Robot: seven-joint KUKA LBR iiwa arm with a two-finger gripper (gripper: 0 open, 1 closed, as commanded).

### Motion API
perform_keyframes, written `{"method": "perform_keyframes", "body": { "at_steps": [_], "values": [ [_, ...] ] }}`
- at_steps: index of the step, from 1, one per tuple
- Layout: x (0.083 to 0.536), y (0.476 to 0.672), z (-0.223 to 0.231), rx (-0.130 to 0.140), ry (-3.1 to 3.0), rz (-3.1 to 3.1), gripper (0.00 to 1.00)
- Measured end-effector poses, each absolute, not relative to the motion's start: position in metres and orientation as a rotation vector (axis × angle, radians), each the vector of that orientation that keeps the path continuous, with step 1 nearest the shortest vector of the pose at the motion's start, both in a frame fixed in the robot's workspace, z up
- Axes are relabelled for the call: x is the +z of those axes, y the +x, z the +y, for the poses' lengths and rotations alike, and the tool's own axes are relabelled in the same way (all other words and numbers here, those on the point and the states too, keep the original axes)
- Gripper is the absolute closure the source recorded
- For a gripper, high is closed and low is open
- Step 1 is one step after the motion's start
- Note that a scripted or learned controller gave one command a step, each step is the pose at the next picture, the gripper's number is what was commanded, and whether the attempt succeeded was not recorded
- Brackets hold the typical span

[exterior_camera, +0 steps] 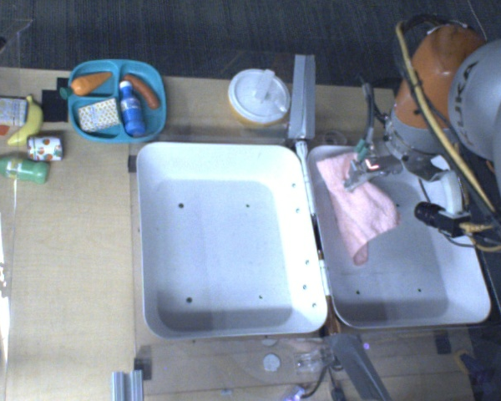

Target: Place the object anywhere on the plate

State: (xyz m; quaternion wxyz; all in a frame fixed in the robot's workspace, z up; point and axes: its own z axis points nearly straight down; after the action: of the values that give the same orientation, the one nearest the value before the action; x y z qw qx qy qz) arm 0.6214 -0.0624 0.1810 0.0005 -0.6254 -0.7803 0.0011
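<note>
Clutter sits at the far left of the wooden table (pixel 67 307), well left of the left bin (pixel 225 241): a small carton (pixel 2 111), a curved yellow banana (pixel 27 121), a printed can (pixel 45 148) lying on its side and a green bottle (pixel 17 169). Just up and left of the left bin rests a glossy blue divided tray (pixel 154 98) holding an orange carrot shape (pixel 92 83), a blue bottle (pixel 131 107) and a sausage shape (pixel 148 94). Above the left bin's upper right corner stands a round white lid on a yellow cup (pixel 260 96). The left bin is a shallow, smooth white plastic square with rounded corners. Right of it, touching along the shared edge, lies the right bin (pixel 417 307), and in its upper left part is a soft, crumpled pink cloth (pixel 361 211). The end effector (pixel 363 164) is at the cloth's upper edge, touching it; how far its jaws are parted I cannot tell, nor whether fabric is pinched. No plate can be made out for certain.
</note>
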Motion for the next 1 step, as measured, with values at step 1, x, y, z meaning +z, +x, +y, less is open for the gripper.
{"method": "perform_keyframes", "body": {
  "at_steps": [1],
  "values": [
    [0.2210,0.6230,-0.0609,0.003,-1.954,-2.458,1.00]
  ]
}}
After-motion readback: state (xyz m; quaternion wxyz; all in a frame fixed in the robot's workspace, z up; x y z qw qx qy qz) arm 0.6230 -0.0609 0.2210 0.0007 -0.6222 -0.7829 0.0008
